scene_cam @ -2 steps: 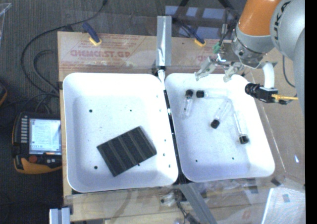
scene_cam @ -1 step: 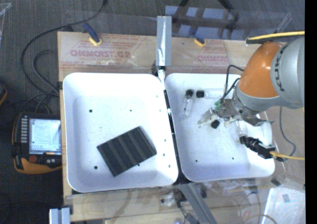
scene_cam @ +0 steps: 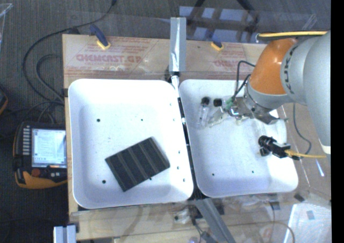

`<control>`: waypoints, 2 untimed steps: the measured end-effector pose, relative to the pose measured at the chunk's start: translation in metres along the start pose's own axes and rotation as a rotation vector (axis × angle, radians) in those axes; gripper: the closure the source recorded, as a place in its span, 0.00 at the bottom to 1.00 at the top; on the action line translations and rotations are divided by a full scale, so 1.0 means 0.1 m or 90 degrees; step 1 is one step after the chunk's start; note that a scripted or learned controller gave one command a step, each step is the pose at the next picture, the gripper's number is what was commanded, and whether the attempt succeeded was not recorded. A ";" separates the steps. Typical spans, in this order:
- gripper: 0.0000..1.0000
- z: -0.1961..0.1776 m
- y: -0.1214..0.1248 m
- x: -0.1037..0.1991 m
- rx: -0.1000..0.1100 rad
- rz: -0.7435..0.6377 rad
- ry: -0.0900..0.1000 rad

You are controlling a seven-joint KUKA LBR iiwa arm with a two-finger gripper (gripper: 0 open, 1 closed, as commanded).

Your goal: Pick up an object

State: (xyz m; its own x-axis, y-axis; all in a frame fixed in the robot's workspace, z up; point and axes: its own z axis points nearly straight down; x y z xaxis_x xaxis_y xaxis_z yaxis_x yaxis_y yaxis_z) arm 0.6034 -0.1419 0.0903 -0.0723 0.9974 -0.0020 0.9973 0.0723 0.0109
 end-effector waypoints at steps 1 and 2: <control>0.00 -0.01 0.41 0.17 0.025 0.029 -0.013; 1.00 -0.05 0.40 0.22 0.028 0.036 -0.008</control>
State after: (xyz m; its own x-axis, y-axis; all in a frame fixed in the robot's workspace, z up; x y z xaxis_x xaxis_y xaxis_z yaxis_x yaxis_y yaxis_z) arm 0.6417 -0.1174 0.0957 -0.0166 0.9997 -0.0152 0.9993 0.0161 -0.0333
